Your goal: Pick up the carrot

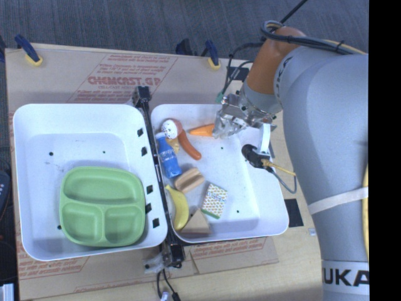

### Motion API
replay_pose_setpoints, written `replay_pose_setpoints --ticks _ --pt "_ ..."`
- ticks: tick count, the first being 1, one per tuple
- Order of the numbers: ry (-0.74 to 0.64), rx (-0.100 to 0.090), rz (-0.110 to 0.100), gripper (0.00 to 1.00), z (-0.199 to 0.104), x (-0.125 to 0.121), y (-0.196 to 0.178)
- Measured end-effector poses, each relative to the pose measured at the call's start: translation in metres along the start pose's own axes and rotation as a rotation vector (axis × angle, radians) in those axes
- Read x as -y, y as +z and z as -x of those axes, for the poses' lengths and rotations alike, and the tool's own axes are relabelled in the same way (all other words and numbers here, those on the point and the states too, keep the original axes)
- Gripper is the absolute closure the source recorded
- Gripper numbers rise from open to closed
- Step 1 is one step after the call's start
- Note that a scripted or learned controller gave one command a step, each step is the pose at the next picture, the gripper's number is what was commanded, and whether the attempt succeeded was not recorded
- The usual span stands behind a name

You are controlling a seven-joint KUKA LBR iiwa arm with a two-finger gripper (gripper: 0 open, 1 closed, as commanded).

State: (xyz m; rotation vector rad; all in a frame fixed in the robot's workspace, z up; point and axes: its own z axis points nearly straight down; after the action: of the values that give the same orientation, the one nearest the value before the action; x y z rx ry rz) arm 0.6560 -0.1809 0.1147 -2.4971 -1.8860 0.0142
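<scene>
The carrot (202,130) is a small orange cone lying flat near the back of the right bin (250,193), its tip pointing left. My gripper (227,128) hangs low over the bin just right of the carrot's thick end. It looks open, and the carrot lies beside it, not between its fingers. The grey arm with its orange band (269,58) comes in from the right and hides the bin's back right corner.
An orange-red sausage (190,146), a white ball (169,128) and a blue bottle (168,157) lie left of the carrot. A bun (189,180), a banana (180,207) and a patterned packet (215,199) lie nearer the front. The left bin (37,137) holds a green divided plate (103,205).
</scene>
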Motion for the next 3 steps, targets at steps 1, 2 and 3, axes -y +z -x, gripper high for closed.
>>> replay_pose_setpoints --ticks 1,2,3 --pt "0.000 0.000 0.000 0.00 0.000 0.000 0.000" --pt "0.074 0.001 0.008 0.00 -0.015 0.027 0.025" --pt "0.233 0.000 0.005 0.00 0.009 0.004 0.015"
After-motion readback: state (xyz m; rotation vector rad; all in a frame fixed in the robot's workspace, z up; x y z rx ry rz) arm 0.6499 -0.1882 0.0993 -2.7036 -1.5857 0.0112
